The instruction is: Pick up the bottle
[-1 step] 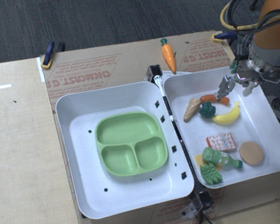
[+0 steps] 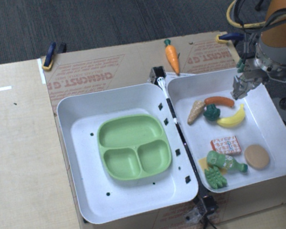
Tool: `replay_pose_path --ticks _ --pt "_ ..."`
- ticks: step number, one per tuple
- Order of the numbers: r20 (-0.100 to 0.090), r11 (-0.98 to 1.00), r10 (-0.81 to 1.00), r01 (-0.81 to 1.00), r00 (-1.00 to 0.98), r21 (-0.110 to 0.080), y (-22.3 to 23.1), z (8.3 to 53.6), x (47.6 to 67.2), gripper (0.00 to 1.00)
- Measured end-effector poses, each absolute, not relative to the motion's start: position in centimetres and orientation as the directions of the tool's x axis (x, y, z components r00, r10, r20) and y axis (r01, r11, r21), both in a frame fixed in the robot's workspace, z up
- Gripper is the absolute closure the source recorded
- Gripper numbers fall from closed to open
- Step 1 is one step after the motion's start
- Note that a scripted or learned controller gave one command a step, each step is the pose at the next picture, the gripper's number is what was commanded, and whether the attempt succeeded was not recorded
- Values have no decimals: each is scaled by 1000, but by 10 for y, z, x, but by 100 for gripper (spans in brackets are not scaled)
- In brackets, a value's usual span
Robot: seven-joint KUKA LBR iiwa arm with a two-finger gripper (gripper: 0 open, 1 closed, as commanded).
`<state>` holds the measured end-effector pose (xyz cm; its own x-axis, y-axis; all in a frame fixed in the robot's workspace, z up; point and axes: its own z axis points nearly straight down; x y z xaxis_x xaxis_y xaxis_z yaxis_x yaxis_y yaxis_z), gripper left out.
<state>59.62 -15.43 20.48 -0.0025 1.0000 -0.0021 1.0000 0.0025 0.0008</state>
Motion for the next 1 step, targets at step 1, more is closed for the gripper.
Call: replay_pose_path --ticks 1 --pt "-1 -203 979 979 203 -2 -85 192 534 100"
